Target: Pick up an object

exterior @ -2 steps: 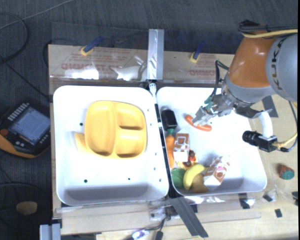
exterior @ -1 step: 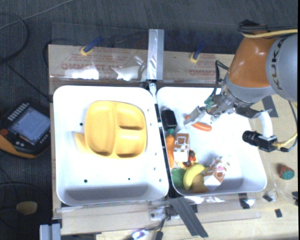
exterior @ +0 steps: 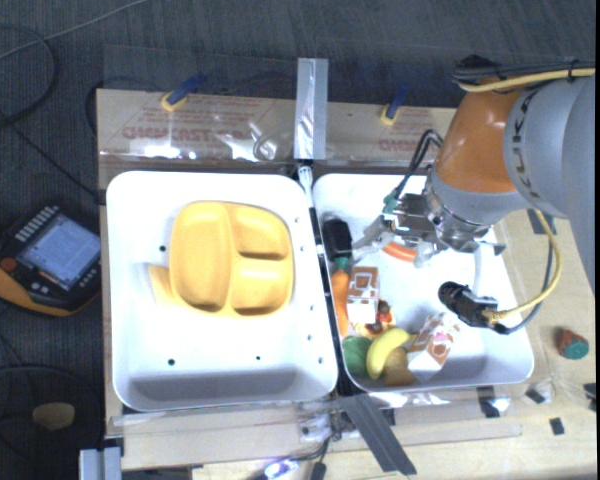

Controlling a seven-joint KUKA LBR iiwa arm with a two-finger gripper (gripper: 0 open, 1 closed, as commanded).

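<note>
Arm (exterior: pixel 510 153) is reaching in from the right, wrist bent down over the right bin (exterior: pixel 510 363). End effector (exterior: pixel 400 240) is hanging open, gripping nothing, above an orange object (exterior: pixel 400 252) near that bin's far edge.

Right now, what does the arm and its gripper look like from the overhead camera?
The arm is bulky and rounded, with a grey shell bearing dark lettering and a broad orange band above the wrist. A yellow cable runs along its top, and another loops down its side to a black fitting. The gripper is a compact metal assembly, grey and black, with thin dark wires leading into it.
</note>
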